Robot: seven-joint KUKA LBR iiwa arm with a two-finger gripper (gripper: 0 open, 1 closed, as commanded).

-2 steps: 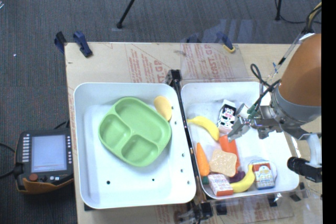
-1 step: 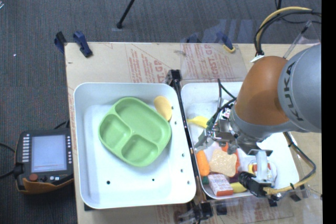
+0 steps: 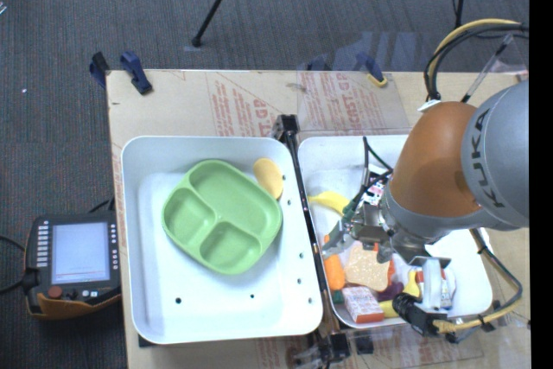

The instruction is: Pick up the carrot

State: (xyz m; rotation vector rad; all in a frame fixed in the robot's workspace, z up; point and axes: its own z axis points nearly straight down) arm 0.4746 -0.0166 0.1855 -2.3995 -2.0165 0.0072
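The carrot [image 3: 333,272] is a short orange piece lying at the left edge of the right bin [image 3: 324,158], close to the wall between the two bins. My gripper [image 3: 344,236] hangs low over that bin, just above and slightly right of the carrot, with the orange-banded wrist behind it. A small orange bit shows beside the gripper's tip; I cannot make out whether it is part of the carrot. The arm's bulk hides much of the right bin's middle.
A banana [image 3: 331,201], a bread slice [image 3: 367,270], a pink box [image 3: 361,303] and a purple item [image 3: 404,303] crowd around the carrot. The left bin [image 3: 147,272] holds a green divided plate [image 3: 223,216] and a yellow fruit [image 3: 269,177]. A teach pendant [image 3: 73,259] sits off the bench's left.
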